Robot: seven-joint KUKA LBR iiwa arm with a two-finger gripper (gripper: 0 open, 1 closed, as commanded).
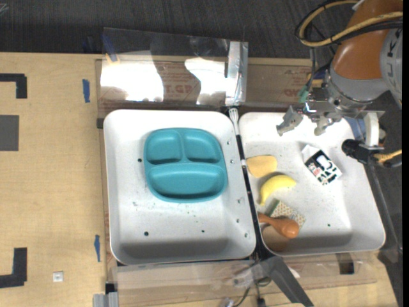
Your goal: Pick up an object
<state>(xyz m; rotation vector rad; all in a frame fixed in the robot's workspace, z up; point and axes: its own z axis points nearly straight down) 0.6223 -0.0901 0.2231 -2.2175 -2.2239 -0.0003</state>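
Near edge of the right bin (pixel 358 232) — an orange-brown wooden piece (pixel 281 224) lies at the near-left corner, touching a small patterned item (pixel 284 209) just behind it. Farther in, a yellow banana (pixel 276 187) sits against the left wall, with a tan rounded piece (pixel 261 165) just beyond it. A small black-and-white card (pixel 321 167) lies alone toward the right, well apart from the pile.

Left bin (pixel 121 171) holds a teal divided plate (pixel 185 164), mid-bin.

Far side — gripper (pixel 301 121) hangs over the far part of the right bin, fingers spread open, nothing between them.

Judgement: nothing picked yet; still the approach. Best bet is likely the banana or the tan piece — bulky, graspable. The card looks too flat to pinch. Come down straight, fingers straddling the banana's short axis, clear of the bin wall and the neighbours.
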